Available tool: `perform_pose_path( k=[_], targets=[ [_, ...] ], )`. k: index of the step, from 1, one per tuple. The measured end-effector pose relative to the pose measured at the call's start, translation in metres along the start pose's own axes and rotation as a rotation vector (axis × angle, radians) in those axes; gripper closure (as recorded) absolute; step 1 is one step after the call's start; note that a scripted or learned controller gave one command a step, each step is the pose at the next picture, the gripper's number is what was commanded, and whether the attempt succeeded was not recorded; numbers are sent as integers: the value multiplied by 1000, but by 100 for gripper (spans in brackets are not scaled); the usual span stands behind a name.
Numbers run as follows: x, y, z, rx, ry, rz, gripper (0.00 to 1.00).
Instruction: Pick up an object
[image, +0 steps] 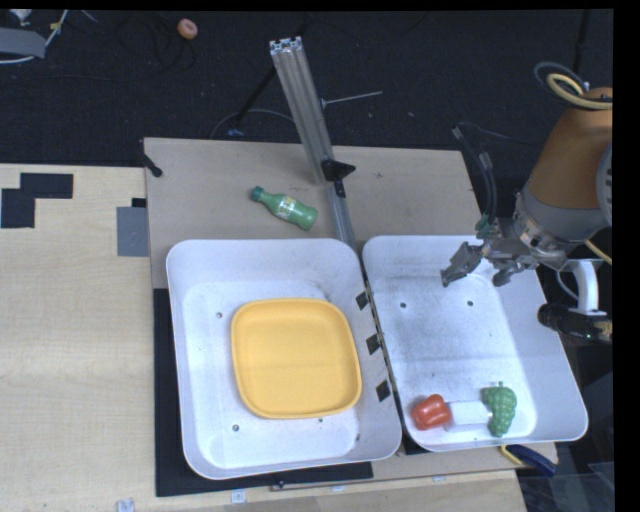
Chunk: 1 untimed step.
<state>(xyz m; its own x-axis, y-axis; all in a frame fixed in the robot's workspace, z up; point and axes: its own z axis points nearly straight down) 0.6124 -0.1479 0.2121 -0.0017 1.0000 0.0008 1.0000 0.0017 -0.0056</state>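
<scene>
Gripper (478, 264) fingers are standing spread apart and are holding nothing, hovering over the far, upper part of the right bin (452, 340). This posture is consistent with an approach phase: the jaws are being kept apart so that they can straddle a target once the arm (568, 170) descends. Candidate objects are lying at the near end of the same bin: a red pepper (431, 411) and a green broccoli-like piece (500, 408), sitting near each other with a pale flat item between them that is too small to identify. Both are resting well apart from the gripper, so a traverse toward the near edge is probably being required before any grasp. The left bin (195, 300) is carrying a yellow square plate (296, 357) lying flat at its centre; its low profile is likely making it a poor target for a two-finger pinch. A green bottle (285, 207) is lying on its side on the bench (220, 180) behind the bins, beside a slanted aluminium rail (305, 100).
</scene>
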Motion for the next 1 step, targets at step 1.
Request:
perform_pose_path(
  k=[1],
  targets=[
    [6, -5, 60, -1, 0, 0, 0]
  ],
)
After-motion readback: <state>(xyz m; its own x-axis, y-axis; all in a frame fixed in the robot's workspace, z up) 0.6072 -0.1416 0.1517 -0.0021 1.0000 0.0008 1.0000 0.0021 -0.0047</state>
